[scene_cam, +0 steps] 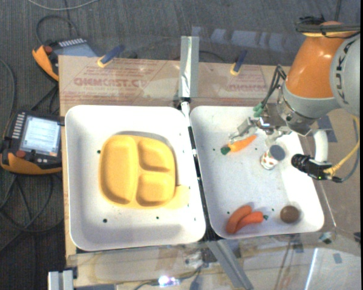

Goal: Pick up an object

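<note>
Camera view, looking down at a slant, puts a small toy carrot [242,144] toward the upper middle of the right bin [218,180], lying flat with its green tip pointing to about eight o'clock and its orange body running up toward two o'clock. The gripper [258,124] sits right at that upper end, touching or all but touching it, yet the metal parts bunch together there and I cannot tell whether the jaws are spread, closed or pinching the carrot. From the gripper the arm [317,71] climbs away to two o'clock, a big orange dome above a grey wrist, reaching in from the right edge. Just at four o'clock from the carrot, near the wrist, a small white cup-like piece with orange spots [267,160] stands on the bin floor. Farther down, at about six o'clock, an orange-red pepper [242,219] with a little green stem lies near the bin's front wall, and a brown ball [290,213] rests beside it toward the front right corner. Over at nine o'clock, the left bin [85,210] holds a yellow divided tray [139,170], turned slightly on the white floor. Beyond the bench at nine o'clock, a handheld control pendant [36,141] with a lit screen lies on the dark carpet.
</note>
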